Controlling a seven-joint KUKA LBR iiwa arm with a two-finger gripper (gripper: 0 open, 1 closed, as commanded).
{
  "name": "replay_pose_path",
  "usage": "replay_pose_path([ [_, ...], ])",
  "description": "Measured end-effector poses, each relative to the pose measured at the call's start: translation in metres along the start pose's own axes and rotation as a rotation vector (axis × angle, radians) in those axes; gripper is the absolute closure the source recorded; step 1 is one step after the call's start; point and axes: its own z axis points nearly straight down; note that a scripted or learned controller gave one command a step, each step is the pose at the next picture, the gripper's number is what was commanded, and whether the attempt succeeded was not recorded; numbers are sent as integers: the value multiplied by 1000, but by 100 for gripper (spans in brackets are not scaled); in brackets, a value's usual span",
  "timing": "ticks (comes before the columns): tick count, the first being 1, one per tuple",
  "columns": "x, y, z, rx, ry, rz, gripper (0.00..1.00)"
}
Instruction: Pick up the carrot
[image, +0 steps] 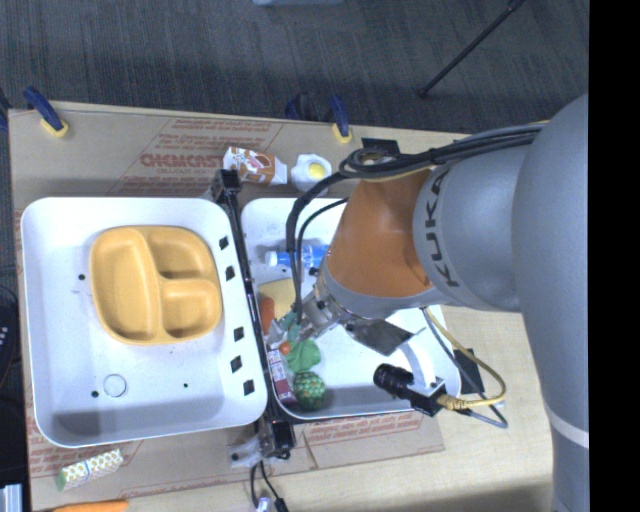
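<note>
camera view looked down at a slant on a cardboard-covered bench with two shallow white bins side by side. the left bin held a yellow divided plate lying flat toward its upper half. the right bin was crowded, and the grey arm with its orange band reached in from the right and covered much of it. the gripper hung low over the left part of the right bin, just above a cluster of small things; whether it was wide, narrow or holding anything could not be told, since the wrist and the clutter hid that. the carrot appeared as a small orange piece in the right bin, near the bin's left wall, just under the gripper and touching or just beside a green leafy item. below that lay a round green thing with a bumpy skin, and beside it, against the left wall, a dark red packet. a blue and white bottle lay toward the upper part of the same bin, partly behind the arm. outside the bins, on the cardboard above them, stood a small brown and white carton and a white and yellow object. a wrapped green and white packet lay on the bench below the left bin. blue clamps gripped the upper edge of the bench.
</note>
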Motion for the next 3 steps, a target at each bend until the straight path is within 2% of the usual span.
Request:
replay_pose_path([
  [1, 12, 51, -49, -3, -2, -63, 100],
  [2, 66, 29, 1, 1, 0, -60, 100],
  [3, 32, 14, -15, -3, -2, 176, 100],
])
